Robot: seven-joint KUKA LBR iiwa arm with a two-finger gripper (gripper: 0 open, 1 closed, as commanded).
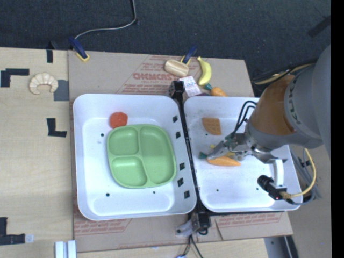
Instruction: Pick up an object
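I have the grey arm with its orange band reaching in from three o'clock, and its two-finger gripper [224, 150] is low over the right-hand shallow white bin [242, 195]. Whether it is closed on anything I cannot tell; the wrist hides that from me.

The thing nearest the tool is a small orange toy carrot with a green stub of leaves [223, 161], lying flat a little toward nine o'clock of the bin's centre, its long axis running nine to three. The gripper sits just above it, touching or nearly so. I judge it to be light moulded plastic: stiff, smooth, tapered, so apt to squirt out of a pinch toward the thin end. I would take it across the thick middle, squarely over the long axis.

At about eleven o'clock of the carrot lies a flat tan wedge like a toast slice [212, 126], thin and harder to get under.

The left-hand white bin [88, 198] holds a pale green divided plastic plate [142, 156], with a red round tomato-like toy [119, 119] at eleven o'clock of the plate.
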